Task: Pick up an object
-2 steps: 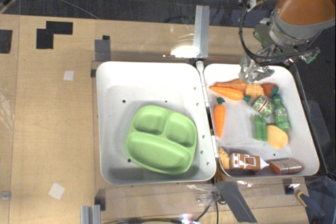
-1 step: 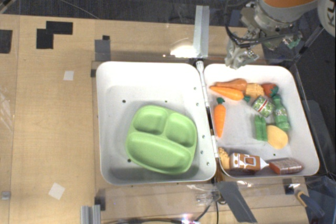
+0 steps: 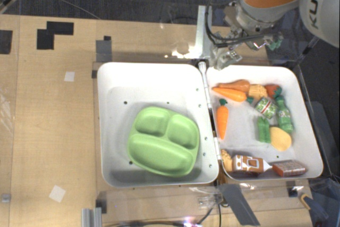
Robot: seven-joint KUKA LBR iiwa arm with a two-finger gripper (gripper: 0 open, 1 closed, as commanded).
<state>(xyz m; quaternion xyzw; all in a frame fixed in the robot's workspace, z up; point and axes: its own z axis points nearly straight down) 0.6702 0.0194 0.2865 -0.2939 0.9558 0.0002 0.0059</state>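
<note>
Little done yet, judging by the layout: hanging with the gripper (image 3: 226,57) above the far left corner of the right bin (image 3: 314,142), just past its far rim, not touching any item. Not managing to tell from this slant whether released or clenched; seeing nothing carried beneath it.

Weighing the candidates, all lying in the right bin:
- a large carrot (image 3: 232,92) along the far side, touching a corn piece (image 3: 257,92)
- a small carrot (image 3: 222,120) lying alone just beside the left wall
- a striped can (image 3: 265,108), green pieces (image 3: 264,130) and a lemon (image 3: 280,139) clustering right of centre
- a brown bottle (image 3: 248,164) and a brown block (image 3: 289,168) lying along the near wall

Resting in the left bin (image 3: 111,114), a green divided plate (image 3: 163,140), broad and flat, likely defeating a narrow grasp.

Favouring the small carrot as probably the easiest, sitting clear of its neighbours though close to the wall.

Doing it well probably meaning:
- travelling toward the near side while staying high
- centring over the carrot's thick end
- turning the wrist so as to be closing across the width rather than along the length
- descending straight, keeping off the wall between the bins

Risking a rolling carrot or a glancing slip on the taper if coming down off-centre.
</note>
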